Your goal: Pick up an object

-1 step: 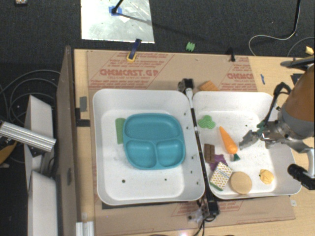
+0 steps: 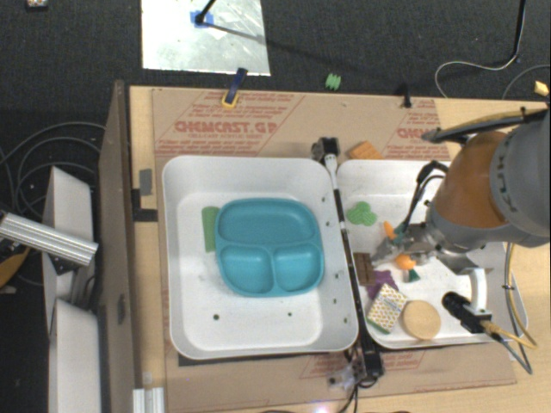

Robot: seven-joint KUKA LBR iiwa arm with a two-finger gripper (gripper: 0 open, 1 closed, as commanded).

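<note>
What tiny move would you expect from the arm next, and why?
Probably a short drop straight down: the pincer hangs in the right-hand bin over a cluster of small orange and purple pieces, its likeliest target.

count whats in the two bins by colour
blue: 1, tray
green: 2, strip, blob
orange: 1, bit
brown: 1, block
purple: 1, piece
tan: 1, disc
patterned: 1, pad
total: 8, anything hidden under the end effector not counted

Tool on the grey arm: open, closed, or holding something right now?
Tool: cannot be told; it is over the right shallow white bin.
</note>
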